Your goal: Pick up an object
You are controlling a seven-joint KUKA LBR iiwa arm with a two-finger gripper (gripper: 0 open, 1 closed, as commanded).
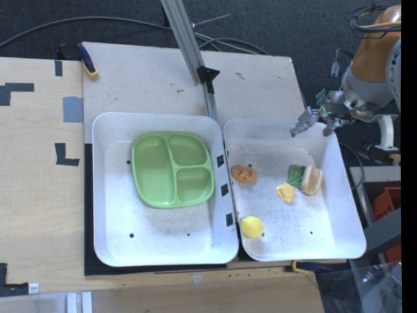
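The right bin (339, 175) holds an orange pretzel-shaped piece (243, 173), a yellow ball (252, 227), a small yellow chunk (285, 192), a green piece (297, 175) and a tan bread-like piece (312, 180) leaning against it. My gripper (315, 122) hangs over the bin's upper right corner, above and apart from all of them. Its fingers (300, 126) are spread, with nothing between them.
The left bin (104, 175) carries a green divided plate (173, 169). A grey metal bar (186, 34) slants down from the top to the gap between the bins. Cables lie on the dark floor behind the bench. A blue-and-yellow clamp (87, 60) sits at the far left.
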